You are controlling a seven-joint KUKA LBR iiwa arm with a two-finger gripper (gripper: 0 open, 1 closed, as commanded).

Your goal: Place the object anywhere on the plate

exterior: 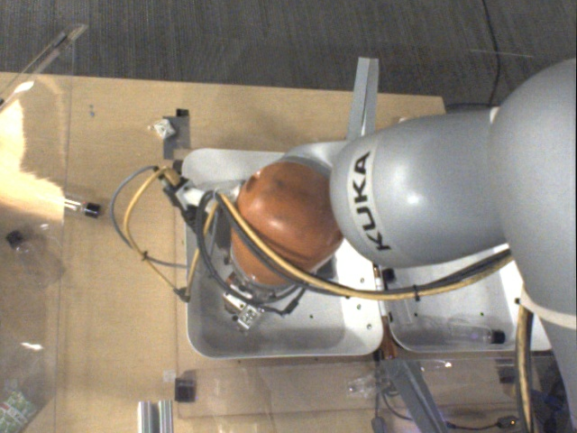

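My arm reaches in from the right and hangs over the left bin, hiding most of its floor. The orange band above the wrist sits over the bin's middle. Below it, the gripper points down toward the bin's near-left part, close to the grey floor. Its small metal end shows among dark cables, too tangled and small to read. Whatever lies under the arm is hidden from me.
The right bin peeks out under the arm, with a thin clear stick-like item on its floor. Yellow cables loop out past the left bin's left edge. Small black blocks sit on the wooden bench.
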